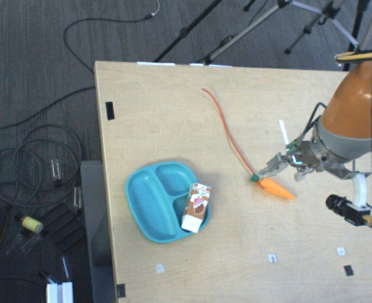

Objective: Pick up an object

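End effector (275, 167) looks spread, just above the toy carrot (276, 187) on the desk (173, 106), at 3 o'clock from the blue divided plate (149, 197). We judge: descend, straddle the carrot's body crosswise, then pinch.

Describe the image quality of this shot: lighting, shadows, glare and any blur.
Camera view: soft, even light across the pale wooden bench top, no hard glare; the blue divided plastic plate and the small white and brown carton cast only faint shadows; the orange toy carrot is fairly crisp; the metal two-finger gripper looks slightly soft and its fine detail is hard to resolve; the arm's orange band is cropped at the right.
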You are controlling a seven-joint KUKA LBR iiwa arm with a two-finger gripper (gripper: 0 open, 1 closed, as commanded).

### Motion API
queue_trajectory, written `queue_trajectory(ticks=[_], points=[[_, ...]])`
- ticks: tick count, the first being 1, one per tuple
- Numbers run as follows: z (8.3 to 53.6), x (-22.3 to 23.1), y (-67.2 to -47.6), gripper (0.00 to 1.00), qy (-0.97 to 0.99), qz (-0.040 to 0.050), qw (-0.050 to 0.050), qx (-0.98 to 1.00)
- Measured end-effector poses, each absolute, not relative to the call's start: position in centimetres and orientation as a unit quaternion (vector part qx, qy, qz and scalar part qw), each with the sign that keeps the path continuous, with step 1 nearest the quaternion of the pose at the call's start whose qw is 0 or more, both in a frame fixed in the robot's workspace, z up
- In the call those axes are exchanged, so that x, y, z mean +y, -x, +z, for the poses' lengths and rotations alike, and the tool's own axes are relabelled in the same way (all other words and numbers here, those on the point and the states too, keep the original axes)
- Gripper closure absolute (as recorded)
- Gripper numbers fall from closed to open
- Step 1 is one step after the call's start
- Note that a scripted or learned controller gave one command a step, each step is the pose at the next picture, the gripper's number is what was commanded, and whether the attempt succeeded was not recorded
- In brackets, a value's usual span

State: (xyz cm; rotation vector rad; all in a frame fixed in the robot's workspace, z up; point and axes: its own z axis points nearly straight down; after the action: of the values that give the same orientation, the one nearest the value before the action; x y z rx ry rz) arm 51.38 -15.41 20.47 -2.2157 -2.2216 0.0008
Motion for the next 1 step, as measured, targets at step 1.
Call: queue_trajectory(ticks=[1], points=[[19.63, -18.15, -52.85, 0.0, 0.858, 0.0022, 0.001, -0.514]])
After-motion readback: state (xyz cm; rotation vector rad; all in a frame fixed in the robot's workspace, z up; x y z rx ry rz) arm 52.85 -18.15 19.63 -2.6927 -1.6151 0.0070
